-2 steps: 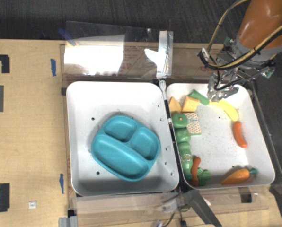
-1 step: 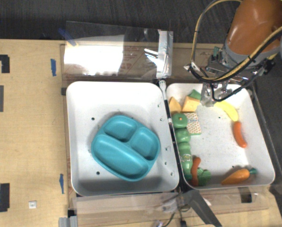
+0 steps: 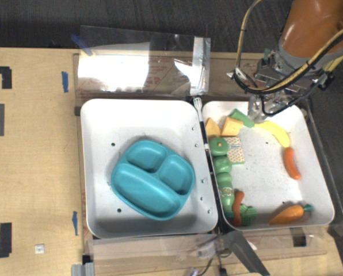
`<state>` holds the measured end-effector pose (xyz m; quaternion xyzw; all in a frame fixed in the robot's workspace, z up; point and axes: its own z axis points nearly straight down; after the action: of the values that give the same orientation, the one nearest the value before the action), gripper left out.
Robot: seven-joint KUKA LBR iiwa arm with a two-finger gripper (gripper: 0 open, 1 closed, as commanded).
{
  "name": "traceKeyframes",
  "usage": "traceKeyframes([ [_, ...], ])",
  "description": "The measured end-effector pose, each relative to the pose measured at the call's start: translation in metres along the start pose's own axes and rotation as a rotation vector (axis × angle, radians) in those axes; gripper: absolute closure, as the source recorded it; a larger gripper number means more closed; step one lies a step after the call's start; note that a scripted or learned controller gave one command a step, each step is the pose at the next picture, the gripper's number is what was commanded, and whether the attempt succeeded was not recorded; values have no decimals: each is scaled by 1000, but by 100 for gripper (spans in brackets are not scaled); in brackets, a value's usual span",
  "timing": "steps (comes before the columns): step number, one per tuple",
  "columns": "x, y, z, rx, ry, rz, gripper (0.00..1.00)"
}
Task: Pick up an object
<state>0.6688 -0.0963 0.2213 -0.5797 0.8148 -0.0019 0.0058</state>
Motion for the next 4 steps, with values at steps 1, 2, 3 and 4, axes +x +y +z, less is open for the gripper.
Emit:
traceKeyframes([
  [1, 13, -4, -4, -3, 0, -311, 100],
  [2, 66, -22, -25, -3, 1, -482, 100],
  [3, 98, 5, 48, -13, -2, -817, 100],
  [4, 114, -5, 61, -7, -2, -1039, 100],
])
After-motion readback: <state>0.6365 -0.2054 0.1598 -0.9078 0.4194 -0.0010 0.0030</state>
